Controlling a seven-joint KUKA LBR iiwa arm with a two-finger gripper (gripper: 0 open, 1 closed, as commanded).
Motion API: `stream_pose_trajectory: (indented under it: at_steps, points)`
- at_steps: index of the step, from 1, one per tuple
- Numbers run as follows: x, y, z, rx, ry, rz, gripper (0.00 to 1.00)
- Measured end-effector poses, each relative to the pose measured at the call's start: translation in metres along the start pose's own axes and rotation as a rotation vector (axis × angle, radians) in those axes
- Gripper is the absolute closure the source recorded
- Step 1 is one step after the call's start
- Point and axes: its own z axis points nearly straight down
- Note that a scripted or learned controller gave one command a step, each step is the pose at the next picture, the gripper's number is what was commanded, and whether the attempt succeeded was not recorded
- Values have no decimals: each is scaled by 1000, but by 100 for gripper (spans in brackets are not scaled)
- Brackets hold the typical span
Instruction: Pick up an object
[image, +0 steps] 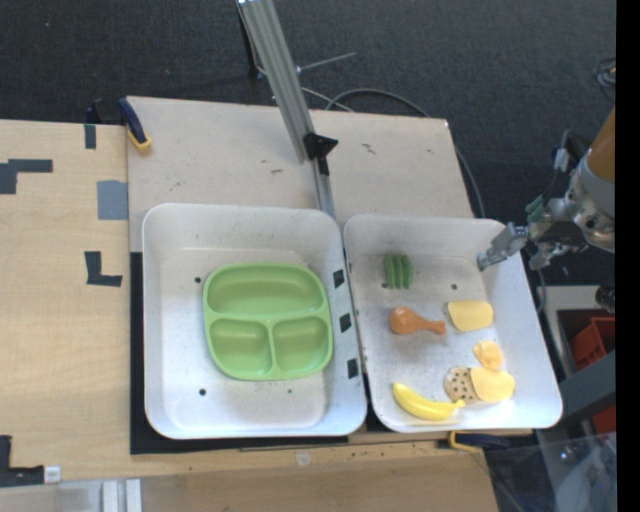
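The left bin (170, 300) holds just a green divided plate (267, 320), while the right bin (535, 340) gathers the small toy foods, banana (424, 403) nearest, within reach of the gripper (520, 246), spread empty at its rim.

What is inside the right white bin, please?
The right bin holds a green ridged piece, an orange drumstick, a yellow block, a banana, a cookie and two yellow pieces. The cookie is partly covered.
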Motion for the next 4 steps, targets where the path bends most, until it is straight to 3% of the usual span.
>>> stream_pose_trajectory:
  at_steps: [1, 4]
  points:
    - [0, 0, 0, 0, 0, 0, 0]
    - [5, 10, 175, 7, 2, 0, 0]
